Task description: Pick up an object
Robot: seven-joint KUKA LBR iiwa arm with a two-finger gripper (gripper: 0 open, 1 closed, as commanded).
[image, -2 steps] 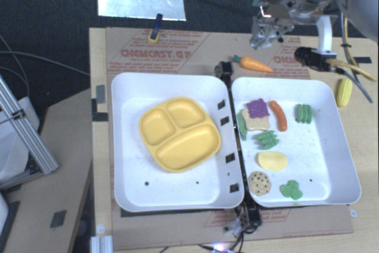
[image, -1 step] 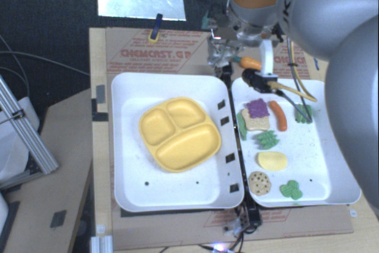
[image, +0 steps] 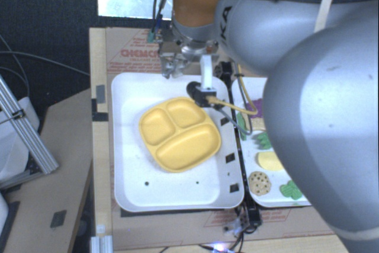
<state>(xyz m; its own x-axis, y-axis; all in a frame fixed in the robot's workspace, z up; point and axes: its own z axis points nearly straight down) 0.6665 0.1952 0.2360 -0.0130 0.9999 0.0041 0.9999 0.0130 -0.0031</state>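
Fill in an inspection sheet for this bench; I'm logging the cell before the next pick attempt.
Surface: two white bins, left bin and right bin, on cardboard.
Job's things: yellow divided tray in the left bin; cookie and green pieces in the right bin.
Clutter: nothing seen.
Grippers: hand above the left bin's far edge, beyond the tray; grasp unclear.
Cables: yellow cable along the wrist.
Surroundings: aluminium frame at left.

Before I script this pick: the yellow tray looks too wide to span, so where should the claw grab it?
Take the yellow tray by its raised outer rim, probably the far edge nearest the claw, coming straight down with one finger inside a compartment. It lies flat in the left bin, so only the rim and dividers offer a thin lip.
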